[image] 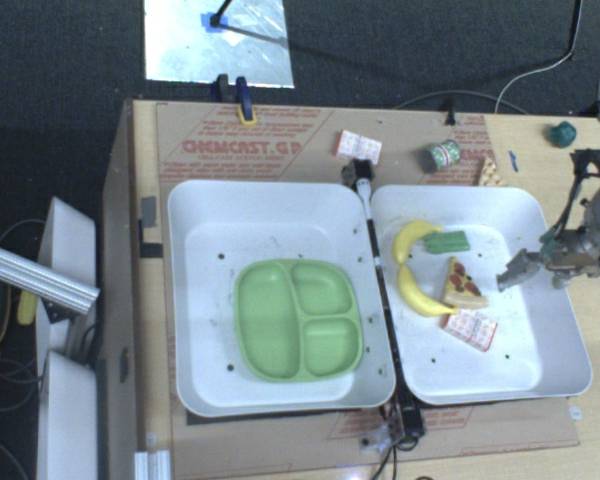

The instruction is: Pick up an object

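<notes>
**Mia:** What is there to pick up?

**Sam:** Look in the right bin (560, 368). A banana (412, 268) lies near the bin's left edge, bent like a C. A small green block (446, 241) sits at the banana's top end, toward the bin's back edge. A pizza slice toy (464, 283) lies just beside the banana, about in the middle of the bin. A little red and white packet (472, 329) lies just in front of the pizza slice, toward the front edge.

**Mia:** Where is the claw?

**Sam:** The claw (510, 271) is over the right side of that bin, near the pizza slice but not touching it. I cannot tell if it is spread or pressed together. Nothing is between its tips.

**Mia:** And the other bin?

**Sam:** The left bin (210, 218) has a green plate (298, 320) with three parts. It sits toward the front right corner.

**Mia:** Anything on the bench?

**Sam:** Yes, along the back edge of the bench (280, 138), behind the bins. There is a small white packet (358, 147), a little green can (443, 155) on its side, and a blue-green ball (563, 133) near the back right corner
</notes>
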